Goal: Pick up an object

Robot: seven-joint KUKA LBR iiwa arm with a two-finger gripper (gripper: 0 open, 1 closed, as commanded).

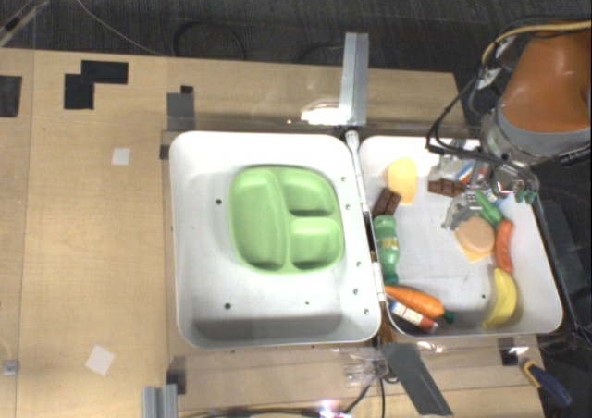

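My gripper [468,206] hangs over the back right part of the right bin [421,250], on the grey arm with the orange band [548,83]. It stands open, just above and behind a tan round disc [476,239]. Nothing shows between its fingers. A green piece [490,214] lies right beside the gripper, and a red sausage [503,241] lies to the right of the disc. A brown block [444,188] sits just left of the gripper.
The right bin also holds a yellow lemon [401,173], a dark chocolate bar [386,202], a green bottle [386,246], a carrot [417,299] and a banana [501,297]. The left bin [199,222] holds a green divided plate [282,218].
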